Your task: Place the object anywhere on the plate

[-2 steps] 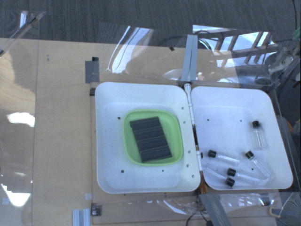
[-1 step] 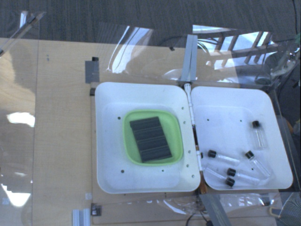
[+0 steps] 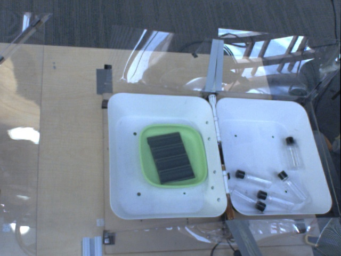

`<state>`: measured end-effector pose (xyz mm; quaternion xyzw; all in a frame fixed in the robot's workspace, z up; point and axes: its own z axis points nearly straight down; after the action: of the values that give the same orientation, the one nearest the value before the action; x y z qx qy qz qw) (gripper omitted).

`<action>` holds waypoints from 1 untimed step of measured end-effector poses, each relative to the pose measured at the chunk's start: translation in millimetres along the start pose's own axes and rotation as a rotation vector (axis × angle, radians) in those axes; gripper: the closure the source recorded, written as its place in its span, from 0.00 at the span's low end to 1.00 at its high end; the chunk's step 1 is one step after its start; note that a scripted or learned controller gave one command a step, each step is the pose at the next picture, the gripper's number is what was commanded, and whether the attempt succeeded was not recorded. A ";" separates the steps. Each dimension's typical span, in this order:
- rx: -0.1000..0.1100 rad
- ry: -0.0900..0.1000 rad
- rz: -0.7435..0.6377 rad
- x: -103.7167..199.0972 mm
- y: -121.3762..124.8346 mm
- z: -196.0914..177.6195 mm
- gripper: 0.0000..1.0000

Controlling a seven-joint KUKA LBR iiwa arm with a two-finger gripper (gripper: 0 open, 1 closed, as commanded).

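Clear vials [image 3: 264, 193] with black caps lay loose at the lower right of the right bin [image 3: 303, 121], well apart from the green plate [image 3: 198, 143] under a dark ridged block [image 3: 170, 157], so picking one seemingly came first.

Bright, soft focus — window glare streaks bench [image 3: 64, 143], perhaps via plexiglass.
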<state>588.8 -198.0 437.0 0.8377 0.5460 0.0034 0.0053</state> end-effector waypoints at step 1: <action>0.001 0.001 0.119 -25.6 -80.7 -1.2 0.00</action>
<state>504.6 -188.9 437.2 0.8686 0.4954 0.0037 0.0046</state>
